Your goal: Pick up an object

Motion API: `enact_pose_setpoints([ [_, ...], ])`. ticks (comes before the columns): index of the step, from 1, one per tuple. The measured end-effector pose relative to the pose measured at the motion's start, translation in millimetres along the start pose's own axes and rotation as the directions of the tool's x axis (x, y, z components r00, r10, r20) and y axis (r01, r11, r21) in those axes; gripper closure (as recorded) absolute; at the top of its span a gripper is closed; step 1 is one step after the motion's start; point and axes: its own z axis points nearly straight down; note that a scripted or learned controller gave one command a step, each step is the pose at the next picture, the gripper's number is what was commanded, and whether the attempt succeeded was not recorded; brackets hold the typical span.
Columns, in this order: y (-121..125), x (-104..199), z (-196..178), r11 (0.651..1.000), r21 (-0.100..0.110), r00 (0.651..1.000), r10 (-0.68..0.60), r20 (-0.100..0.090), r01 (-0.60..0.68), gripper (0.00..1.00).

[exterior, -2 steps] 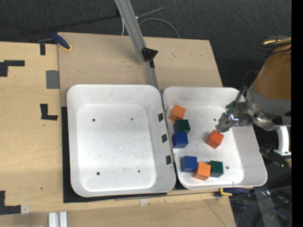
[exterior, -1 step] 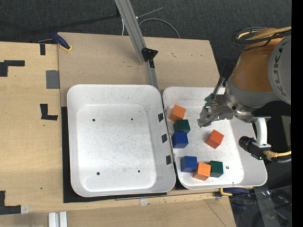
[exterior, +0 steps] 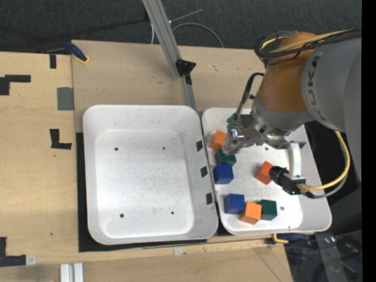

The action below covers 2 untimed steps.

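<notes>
Green cube (exterior: 226, 157), small and dark, sits in the right bin (exterior: 311, 216) directly beneath the gripper (exterior: 234, 138), partly hidden by it; whether the cube is grasped cannot be told. An orange cube (exterior: 219, 138) lies just beside the gripper on its left, and a blue cube (exterior: 223, 173) touches the green cube's near side. Farther toward the near rim lie another blue cube (exterior: 234, 202), an orange cube (exterior: 252, 211) and a green cube (exterior: 268, 208), bunched together. The left bin (exterior: 100, 122) adjoins on the table (exterior: 35, 175).

Matt white plastic bins (exterior: 141, 113) sit on a pale wooden bench (exterior: 117, 69).
</notes>
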Motion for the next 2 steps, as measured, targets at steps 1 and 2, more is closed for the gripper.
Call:
enact_pose_setpoints([
  [1, 14, 46, 9, 1.000, 0.000, 1.000, 0.000, 0.000, 0.000, 1.00],
  [2, 41, 88, 5, 1.000, -0.002, 1.000, 0.000, -0.001, 0.000, 1.00],
])
